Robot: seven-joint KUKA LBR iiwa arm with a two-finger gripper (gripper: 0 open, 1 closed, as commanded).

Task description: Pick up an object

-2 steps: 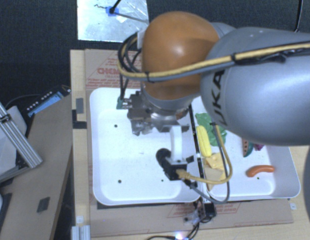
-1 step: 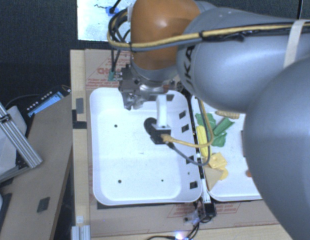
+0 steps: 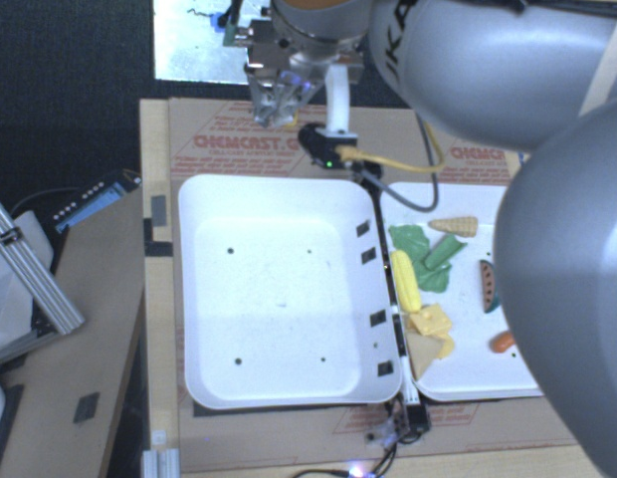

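The grey arm (image 3: 508, 88) sweeps in from the right, above the right bin (image 3: 468, 381); its gripper (image 3: 279, 103) hangs past the far edge of the left bin (image 3: 274, 292), over the bench (image 3: 239, 139). Its grip cannot be made out. The objects lie well apart from it, along the right bin's left wall: green piece (image 3: 426, 252), yellow corn (image 3: 405, 279), yellow chunk (image 3: 434, 325), cone (image 3: 454, 226), and 1 orange piece (image 3: 502, 343).

arm (image 3: 508, 58): smooth grey casing, soft sheen | bins (image 3: 269, 287): white plastic, smooth, faintly glossy | bench (image 3: 239, 137): matt brown cardboard, red print | rail (image 3: 30, 267): ridged bare metal | corn (image 3: 405, 280): glossy yellow plastic look
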